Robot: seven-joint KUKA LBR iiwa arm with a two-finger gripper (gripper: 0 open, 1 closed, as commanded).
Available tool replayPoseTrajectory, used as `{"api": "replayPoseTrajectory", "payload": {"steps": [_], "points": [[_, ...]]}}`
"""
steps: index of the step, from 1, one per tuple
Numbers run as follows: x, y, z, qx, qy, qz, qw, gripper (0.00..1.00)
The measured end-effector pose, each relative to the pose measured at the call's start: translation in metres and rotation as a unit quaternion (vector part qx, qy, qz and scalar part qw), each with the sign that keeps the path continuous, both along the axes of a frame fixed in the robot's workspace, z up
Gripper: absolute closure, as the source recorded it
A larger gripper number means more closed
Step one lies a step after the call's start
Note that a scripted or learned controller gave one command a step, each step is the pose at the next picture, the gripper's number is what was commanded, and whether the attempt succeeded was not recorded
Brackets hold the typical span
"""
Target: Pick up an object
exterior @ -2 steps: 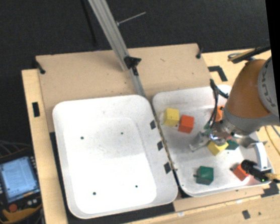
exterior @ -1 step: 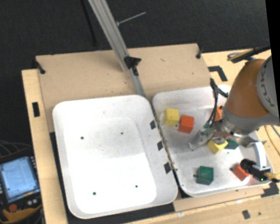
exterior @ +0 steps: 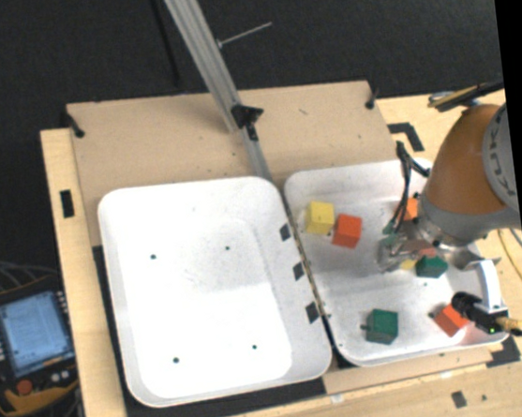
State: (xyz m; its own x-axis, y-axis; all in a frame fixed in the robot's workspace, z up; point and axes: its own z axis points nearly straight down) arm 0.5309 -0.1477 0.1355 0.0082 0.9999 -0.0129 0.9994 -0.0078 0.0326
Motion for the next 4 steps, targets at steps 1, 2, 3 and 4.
{"api": "replayPoseTrajectory", "payload": {"steps": [1,2,3,4], "points": [[-0.002,0.003,0.045,0.0057,0.013,0.005,0.9999,1.0],[0.0,0.001,0.099,0.0053,0.012,0.006,0.9999,1.0],[-0.001,0.051,0.11,0.0068,0.014,0.008,0.9998,1.0],[0.0,0.104,0.119,0.0072,0.014,0.008,0.9998,1.0]]}}
